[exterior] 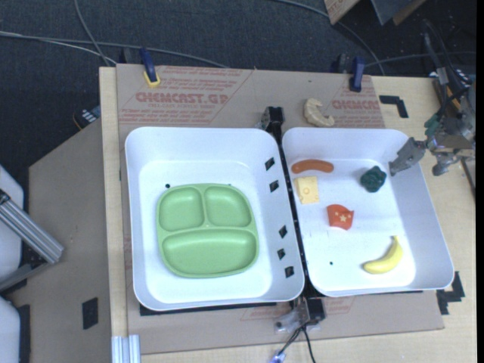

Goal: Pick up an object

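The right bin (423,225) holds several small items. An orange-red sausage (312,166) lies at its back left, with a yellow cheese piece (307,190) just in front of it. A red strawberry-like piece (340,216) sits near the middle, a dark green broccoli-like piece (373,178) toward the back right, and a yellow banana (384,257) at the front right. My gripper (421,162) hangs over the bin's back right edge, just right of the green piece. It is open, with nothing between its fingers.
The left bin (144,165) holds a light green divided plate (207,230). A beige object (318,112) lies on the bench behind the right bin. Blue clamps (150,68) grip the board's back edge, and cables run across the dark floor behind.
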You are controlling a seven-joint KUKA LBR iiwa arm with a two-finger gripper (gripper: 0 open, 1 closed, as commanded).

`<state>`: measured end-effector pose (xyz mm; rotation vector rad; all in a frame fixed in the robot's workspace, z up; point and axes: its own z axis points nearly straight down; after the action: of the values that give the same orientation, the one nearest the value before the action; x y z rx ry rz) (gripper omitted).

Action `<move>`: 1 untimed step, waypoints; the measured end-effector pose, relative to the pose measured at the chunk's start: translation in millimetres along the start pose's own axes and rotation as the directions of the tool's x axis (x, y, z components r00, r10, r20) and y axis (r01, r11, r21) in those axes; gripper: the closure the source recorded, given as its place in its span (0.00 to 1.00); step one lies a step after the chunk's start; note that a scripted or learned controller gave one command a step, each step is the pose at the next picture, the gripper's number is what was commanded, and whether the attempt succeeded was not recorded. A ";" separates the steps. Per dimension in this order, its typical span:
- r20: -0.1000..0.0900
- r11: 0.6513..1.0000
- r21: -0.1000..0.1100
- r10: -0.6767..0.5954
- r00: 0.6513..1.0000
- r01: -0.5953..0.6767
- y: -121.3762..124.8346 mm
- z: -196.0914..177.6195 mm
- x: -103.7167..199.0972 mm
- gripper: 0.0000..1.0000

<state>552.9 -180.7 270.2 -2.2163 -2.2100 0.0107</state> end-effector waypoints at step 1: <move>0.003 1.000 -0.012 -0.003 1.000 0.003 2.1 -6.7 0.5 0.00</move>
<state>555.1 -180.2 276.8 -2.2206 -2.2210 0.0001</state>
